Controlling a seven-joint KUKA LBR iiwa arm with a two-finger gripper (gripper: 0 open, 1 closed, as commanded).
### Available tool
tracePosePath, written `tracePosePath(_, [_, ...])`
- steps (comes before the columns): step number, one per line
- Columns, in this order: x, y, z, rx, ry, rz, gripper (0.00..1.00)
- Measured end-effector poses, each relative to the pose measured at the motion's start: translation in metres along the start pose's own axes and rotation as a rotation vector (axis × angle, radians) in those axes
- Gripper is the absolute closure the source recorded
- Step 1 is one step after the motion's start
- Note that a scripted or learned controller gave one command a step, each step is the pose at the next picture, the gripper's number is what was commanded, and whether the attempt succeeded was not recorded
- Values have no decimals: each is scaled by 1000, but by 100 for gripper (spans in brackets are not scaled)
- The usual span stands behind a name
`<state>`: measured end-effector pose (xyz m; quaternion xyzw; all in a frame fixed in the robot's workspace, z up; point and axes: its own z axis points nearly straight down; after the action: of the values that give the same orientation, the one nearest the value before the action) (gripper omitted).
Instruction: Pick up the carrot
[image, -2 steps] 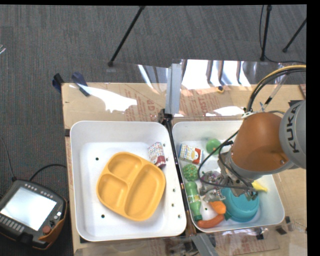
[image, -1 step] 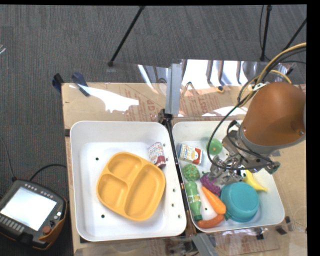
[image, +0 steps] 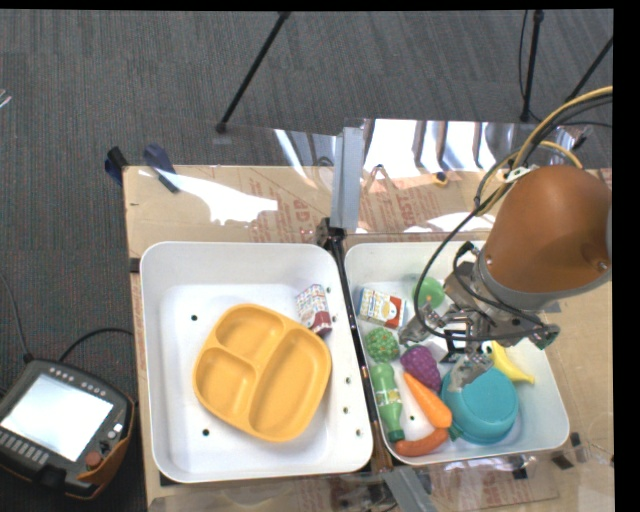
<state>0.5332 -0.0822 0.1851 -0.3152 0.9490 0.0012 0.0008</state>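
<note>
Lying in the right white bin (image: 556, 418), the tapered orange plastic carrot (image: 427, 398) runs diagonally (far-left to near-right), just near-left of the gripper (image: 462, 352), beside the teal bowl (image: 487, 408); jaw state unreadable.

hand (image: 462, 352) fingers unclear, banana (image: 510, 364) partly under arm
</note>
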Motion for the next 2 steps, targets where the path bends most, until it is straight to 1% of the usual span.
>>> tracePosePath(1, [32, -2, 80, 13, -9, 17, 0])
tracePosePath(2, [39, 9, 85, 30, -14, -91, 0])
